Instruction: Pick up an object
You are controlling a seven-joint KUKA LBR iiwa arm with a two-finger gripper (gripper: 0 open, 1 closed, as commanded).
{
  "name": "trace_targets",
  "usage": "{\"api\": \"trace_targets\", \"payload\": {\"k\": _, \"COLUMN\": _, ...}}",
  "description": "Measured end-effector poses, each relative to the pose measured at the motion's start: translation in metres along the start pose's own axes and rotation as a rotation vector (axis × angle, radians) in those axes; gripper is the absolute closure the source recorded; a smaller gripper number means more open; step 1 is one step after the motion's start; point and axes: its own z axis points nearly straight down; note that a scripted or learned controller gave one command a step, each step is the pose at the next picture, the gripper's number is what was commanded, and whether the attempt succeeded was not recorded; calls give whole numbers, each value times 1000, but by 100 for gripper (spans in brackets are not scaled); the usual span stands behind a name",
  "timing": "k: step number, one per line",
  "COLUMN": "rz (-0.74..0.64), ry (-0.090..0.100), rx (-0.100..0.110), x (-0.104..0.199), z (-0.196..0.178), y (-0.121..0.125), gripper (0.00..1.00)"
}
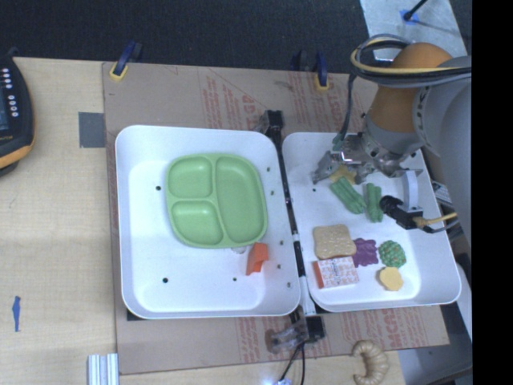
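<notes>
toys crowd the right bin (433, 291); left bin (136, 215) open around the green plate (216, 199).

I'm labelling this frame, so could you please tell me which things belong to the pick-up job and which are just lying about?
Job:
gripper
green pieces
bread slice
purple piece
yellow piece
orange piece

Lying about:
green divided plate
blue clamp
beige curled thing
</notes>
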Motion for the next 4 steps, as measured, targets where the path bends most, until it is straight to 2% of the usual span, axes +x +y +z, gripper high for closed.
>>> {"api": "trace_targets", "payload": {"k": 1, "rz": 1, "ry": -2, "rx": -5, "x": -8, "z": -1, "y": 12, "gripper": 0}}
{"api": "trace_targets", "payload": {"k": 2, "rz": 12, "ry": -2, "rx": 5, "x": -70, "z": 1, "y": -77, "gripper": 0}}
{"api": "trace_targets", "payload": {"k": 3, "rz": 0, "ry": -2, "rx": -8, "x": -31, "z": -1, "y": -15, "gripper": 0}}
{"api": "trace_targets", "payload": {"k": 4, "rz": 2, "ry": -2, "rx": -2, "x": -34, "z": -11, "y": -18, "gripper": 100}}
